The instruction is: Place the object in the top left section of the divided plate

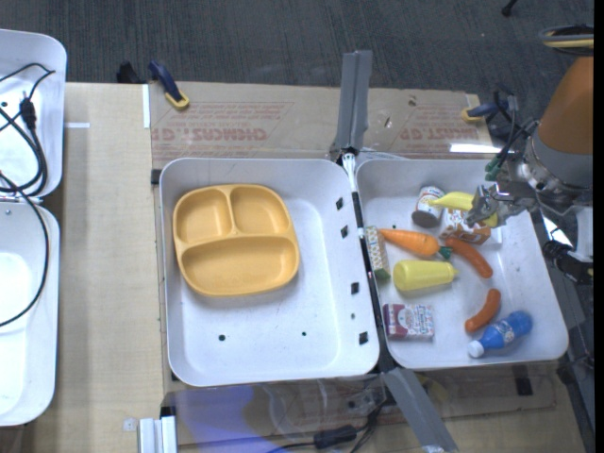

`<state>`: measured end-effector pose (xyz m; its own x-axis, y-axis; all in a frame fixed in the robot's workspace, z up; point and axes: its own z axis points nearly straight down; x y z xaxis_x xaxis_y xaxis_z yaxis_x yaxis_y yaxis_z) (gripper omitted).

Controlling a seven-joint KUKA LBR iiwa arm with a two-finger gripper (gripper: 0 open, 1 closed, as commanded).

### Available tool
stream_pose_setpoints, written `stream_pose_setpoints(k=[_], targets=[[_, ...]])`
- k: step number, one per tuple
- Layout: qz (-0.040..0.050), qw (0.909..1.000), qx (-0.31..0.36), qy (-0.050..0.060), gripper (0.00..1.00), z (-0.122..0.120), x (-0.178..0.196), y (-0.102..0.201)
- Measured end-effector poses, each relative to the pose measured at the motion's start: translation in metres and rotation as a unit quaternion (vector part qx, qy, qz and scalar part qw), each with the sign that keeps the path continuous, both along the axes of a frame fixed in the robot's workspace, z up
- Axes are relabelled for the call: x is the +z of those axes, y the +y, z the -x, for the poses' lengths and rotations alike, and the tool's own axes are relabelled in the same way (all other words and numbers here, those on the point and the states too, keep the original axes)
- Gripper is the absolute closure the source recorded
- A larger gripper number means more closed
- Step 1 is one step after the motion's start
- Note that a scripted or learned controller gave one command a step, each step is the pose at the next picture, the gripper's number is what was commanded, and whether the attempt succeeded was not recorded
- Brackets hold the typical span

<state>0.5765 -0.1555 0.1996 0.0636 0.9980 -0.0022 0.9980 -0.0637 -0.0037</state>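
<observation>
A yellow divided plate (pixel 236 253) lies in the upper left of the left bin (pixel 274 333); nothing sits in its top left section (pixel 203 217). My gripper (pixel 483 210) hangs low over the upper right of the right bin (pixel 524 276), just right of a yellow banana (pixel 453 199) and a small can (pixel 429 206). A red pepper (pixel 472 256) lies right below it. The wrist and cables hide what sits directly under the gripper.
The right bin also holds an orange carrot (pixel 412 242), a yellow bottle (pixel 425 274), a small box (pixel 409 321), an orange sausage (pixel 482 310), a blue bottle (pixel 500 333) and a corn cob (pixel 377 251) by its left wall. A grey post (pixel 353 102) stands behind the divider between the bins.
</observation>
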Motion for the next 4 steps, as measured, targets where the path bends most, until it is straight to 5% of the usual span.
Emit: stream_pose_setpoints(k=[1,2,3,4], targets=[[0.0005,0.9949,-0.101,-0.002,1.00,-0.034,0.040,-0.055],[-0.0007,0.9996,-0.029,0.000,1.00,-0.027,-0.020,-0.043],[0.0003,0.9998,0.019,-0.002,1.00,-0.024,-0.006,-0.058],[0.0001,0.9979,0.064,-0.001,1.00,-0.041,0.206,-0.063]])
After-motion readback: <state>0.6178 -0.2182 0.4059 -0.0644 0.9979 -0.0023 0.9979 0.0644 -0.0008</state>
